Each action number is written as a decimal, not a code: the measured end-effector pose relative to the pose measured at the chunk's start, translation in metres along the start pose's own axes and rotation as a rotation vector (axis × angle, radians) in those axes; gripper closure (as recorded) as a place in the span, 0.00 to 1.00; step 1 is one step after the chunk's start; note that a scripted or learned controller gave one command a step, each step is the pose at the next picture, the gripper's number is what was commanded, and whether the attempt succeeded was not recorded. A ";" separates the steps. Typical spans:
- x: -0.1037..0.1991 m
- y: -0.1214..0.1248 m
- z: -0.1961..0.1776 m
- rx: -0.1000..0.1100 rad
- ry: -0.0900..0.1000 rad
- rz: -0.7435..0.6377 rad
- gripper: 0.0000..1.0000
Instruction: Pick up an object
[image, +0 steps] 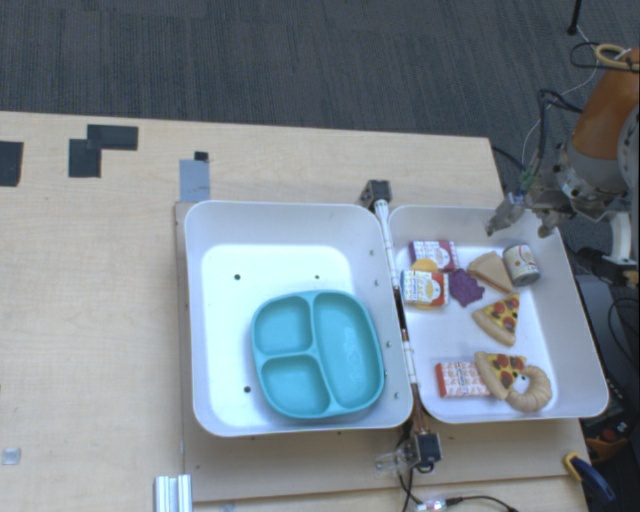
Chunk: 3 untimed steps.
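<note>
The right bin (580, 340) holds several toy foods: a small silver can (520, 265), a tan bread wedge (488, 270), a purple piece (465, 288), two little cartons (432, 254) (423, 288), a pizza slice (499, 318), a red-and-white box (459, 378), and a second pizza slice (506, 371) lying on a tan ring-shaped pastry (532, 392). My gripper (520, 224) hangs over the bin's far right corner, just beyond the can. Its fingers are spread open with nothing between them.
The left bin (215, 300) carries a light-blue divided plate (318, 352) toward its near side. Clamps (377, 192) sit where the bins meet. Cables trail past the bench's right edge. Black markers (100, 148) lie on the wooden bench at far left.
</note>
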<state>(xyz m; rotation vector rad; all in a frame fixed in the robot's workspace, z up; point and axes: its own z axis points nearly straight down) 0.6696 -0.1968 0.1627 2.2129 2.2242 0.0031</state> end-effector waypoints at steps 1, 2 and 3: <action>-0.008 -0.044 0.064 -0.008 -0.002 -0.001 0.00; -0.008 -0.041 0.051 -0.017 -0.006 -0.007 1.00; 0.052 -0.090 -0.041 -0.001 0.001 -0.001 1.00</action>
